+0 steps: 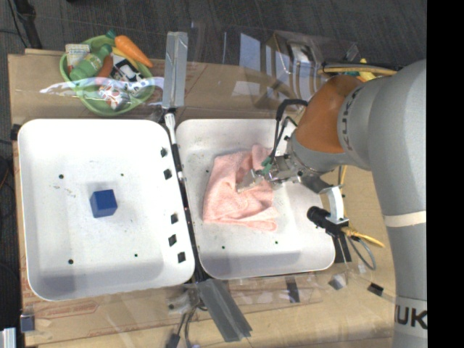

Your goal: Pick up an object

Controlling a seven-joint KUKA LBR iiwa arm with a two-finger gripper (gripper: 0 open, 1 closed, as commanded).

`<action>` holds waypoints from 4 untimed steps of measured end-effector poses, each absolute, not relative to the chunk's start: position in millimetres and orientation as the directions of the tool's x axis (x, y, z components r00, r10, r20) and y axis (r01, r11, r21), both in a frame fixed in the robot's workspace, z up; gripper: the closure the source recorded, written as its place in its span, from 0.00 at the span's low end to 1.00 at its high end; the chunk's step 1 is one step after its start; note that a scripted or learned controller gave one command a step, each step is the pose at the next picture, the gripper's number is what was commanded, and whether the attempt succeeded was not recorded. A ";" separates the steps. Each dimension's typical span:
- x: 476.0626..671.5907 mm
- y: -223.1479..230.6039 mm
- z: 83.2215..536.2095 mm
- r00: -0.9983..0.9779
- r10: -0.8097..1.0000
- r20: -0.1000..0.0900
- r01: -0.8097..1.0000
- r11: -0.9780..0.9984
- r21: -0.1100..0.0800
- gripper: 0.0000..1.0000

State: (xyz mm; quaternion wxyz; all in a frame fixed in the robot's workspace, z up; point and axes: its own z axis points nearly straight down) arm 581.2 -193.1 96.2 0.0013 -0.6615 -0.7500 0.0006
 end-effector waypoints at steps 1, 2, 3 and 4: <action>581.4 -192.1 105.8 -0.130 0.992 0.002 0.991 0.130 -0.005 1.00; 581.4 -192.3 105.9 -0.130 0.992 0.001 0.992 0.130 -0.005 0.00; 601.7 -181.7 213.5 -0.237 0.971 -0.001 0.971 0.237 0.001 0.00; 620.0 -198.1 94.3 -0.356 0.935 -0.004 0.935 0.356 0.005 0.00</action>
